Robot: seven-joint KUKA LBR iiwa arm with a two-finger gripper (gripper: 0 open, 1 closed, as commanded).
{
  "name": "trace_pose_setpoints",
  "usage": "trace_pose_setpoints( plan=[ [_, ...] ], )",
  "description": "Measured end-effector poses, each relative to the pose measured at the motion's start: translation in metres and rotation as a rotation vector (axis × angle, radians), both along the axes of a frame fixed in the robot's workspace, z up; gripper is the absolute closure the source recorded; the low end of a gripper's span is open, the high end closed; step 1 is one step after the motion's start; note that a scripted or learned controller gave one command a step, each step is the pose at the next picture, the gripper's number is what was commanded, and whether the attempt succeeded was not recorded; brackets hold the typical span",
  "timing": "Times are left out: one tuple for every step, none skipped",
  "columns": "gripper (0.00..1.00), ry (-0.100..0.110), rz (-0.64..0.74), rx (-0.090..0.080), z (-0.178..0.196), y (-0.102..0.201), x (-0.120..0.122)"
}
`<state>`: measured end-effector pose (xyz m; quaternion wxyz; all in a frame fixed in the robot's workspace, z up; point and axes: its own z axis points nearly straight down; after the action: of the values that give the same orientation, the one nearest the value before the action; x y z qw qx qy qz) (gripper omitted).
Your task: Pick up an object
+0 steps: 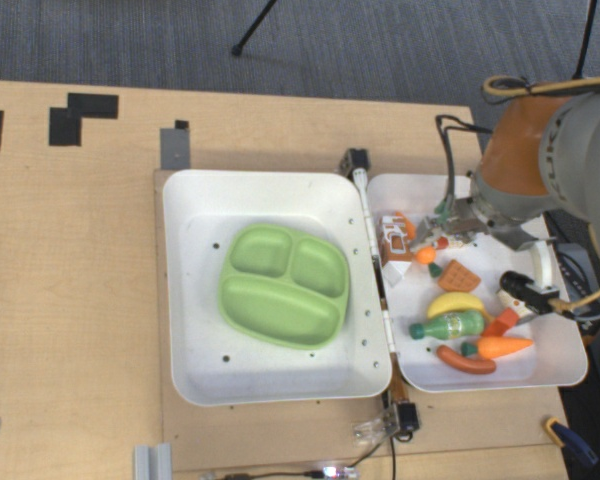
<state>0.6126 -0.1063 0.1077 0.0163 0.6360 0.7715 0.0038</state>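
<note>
1. The gripper [442,230] hangs low over the top of the right bin [565,373]; whether it is holding anything cannot be told.
2. The banana [456,303] lies just below it, stretched sideways, beside the green bottle [452,325].

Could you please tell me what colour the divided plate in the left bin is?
Light green: the three-compartment plastic plate shows best in the camera view.

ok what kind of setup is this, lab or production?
Most likely a lab pick-and-place test bench: two white bins on a plywood bench, toy food such as a banana and carrot, a green divided plate, and a grey carpet floor.
</note>
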Motion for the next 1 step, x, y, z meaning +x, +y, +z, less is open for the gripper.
trace_pose_setpoints(
  plan=[
    [0.0, 0.003, -0.029, 0.003, -0.0001, 0.0003, -0.0006]
  ],
)
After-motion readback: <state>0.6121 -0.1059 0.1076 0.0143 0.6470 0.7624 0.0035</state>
